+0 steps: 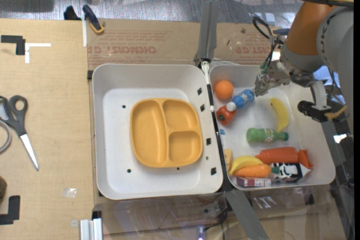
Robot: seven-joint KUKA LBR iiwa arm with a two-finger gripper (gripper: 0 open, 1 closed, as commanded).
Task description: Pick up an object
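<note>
Nearest, along the front wall of the right shallow white bin (323, 177), a small printed carton (273, 176) is lying beside an orange plastic carrot (254, 170), a yellow plastic banana-like piece (243, 162) and a long red-orange plastic piece (280, 154). Just behind them a green plastic bottle (266, 135) is lying on its side, its long axis running left to right with the cap end pointing right. Farther back a curved yellow plastic banana (280, 113) is lying with its length running front to back. A red plastic tomato-like toy (226, 114) is touching a small clear bottle with a blue label (241, 100), which is slanting up toward the right; a round orange ball (224, 89) is sitting behind. The jaws (262, 85) are hanging just beside the blue bottle's upper end; whether they are parted cannot be told. In the left white bin (107, 137) a smooth yellow divided plastic plate (166, 132) is lying flat.
</note>
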